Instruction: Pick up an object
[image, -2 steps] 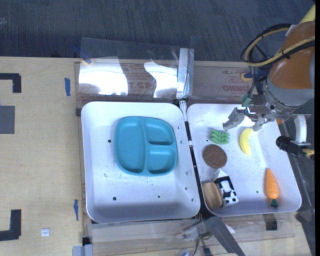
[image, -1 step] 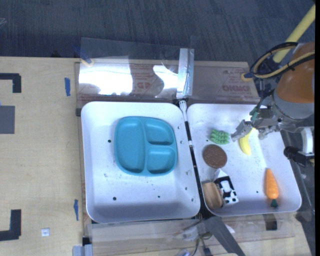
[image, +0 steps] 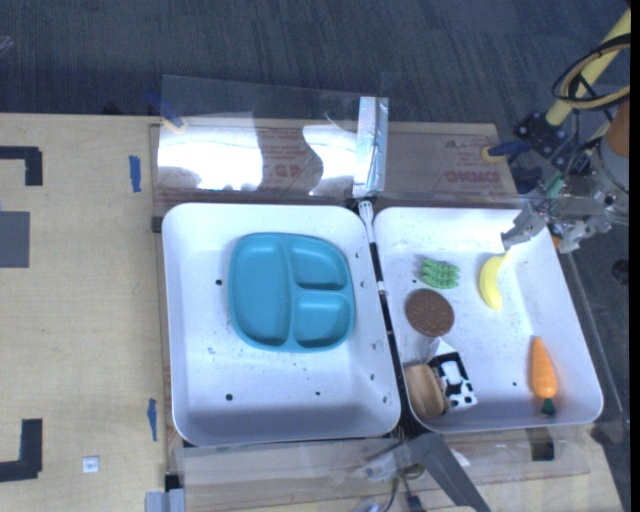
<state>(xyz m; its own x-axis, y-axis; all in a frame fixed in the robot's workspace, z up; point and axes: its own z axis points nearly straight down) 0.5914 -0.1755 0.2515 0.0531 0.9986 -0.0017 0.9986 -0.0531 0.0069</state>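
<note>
The right bin holds several small things. A yellow banana lies near its far right side, with a green ridged piece to its left. A brown round disc sits in the middle. An orange carrot lies by the right wall. A wooden piece and a black-and-white block rest at the near left corner. My gripper hangs over the bin's far right corner, just above and right of the banana, with nothing seen in it.
The left bin bears a blue divided plate. A clear plastic sheet and a metal upright stand behind the bins. Cables and the arm crowd the upper right.
</note>
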